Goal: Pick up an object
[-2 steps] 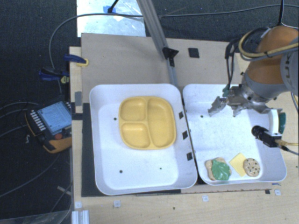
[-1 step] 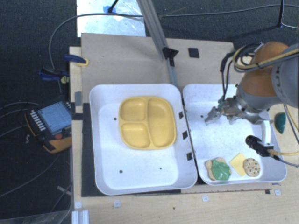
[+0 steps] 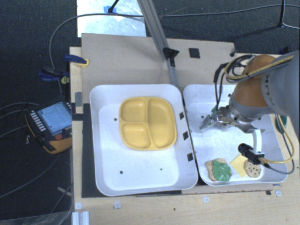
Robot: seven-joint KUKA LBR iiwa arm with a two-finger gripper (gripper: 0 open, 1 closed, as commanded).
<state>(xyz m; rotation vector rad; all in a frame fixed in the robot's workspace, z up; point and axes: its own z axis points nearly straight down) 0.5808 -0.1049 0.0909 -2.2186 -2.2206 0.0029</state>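
Nearest the camera, at the lower edge of the right bin (image 3: 269, 125), 3 small items are seen grouped together: a green and tan piece (image 3: 219, 169), a yellow wedge (image 3: 238, 163) just beside it, and a brown speckled cookie-like piece (image 3: 253, 169) touching the wedge on its right. All 3 are lying on the bin floor, close to the front wall.

Above them, the gripper (image 3: 206, 122) is seen near the middle of the right bin, toward its left side, pointing to the left. Its 2 metal fingers (image 3: 205, 124) are spread slightly at the tips, and nothing is seen between them. The gripper is set well apart from the 3 items. The grey arm (image 3: 281, 86) with its orange band (image 3: 251, 86) is seen reaching in from the right, and black and yellow cables are looped around the wrist.

In the left bin (image 3: 108, 168), a yellow divided plate (image 3: 147, 123) with 3 compartments is seen lying flat in the upper middle part. A blue handheld device (image 3: 51, 118) is seen on the dark floor left of the bench.
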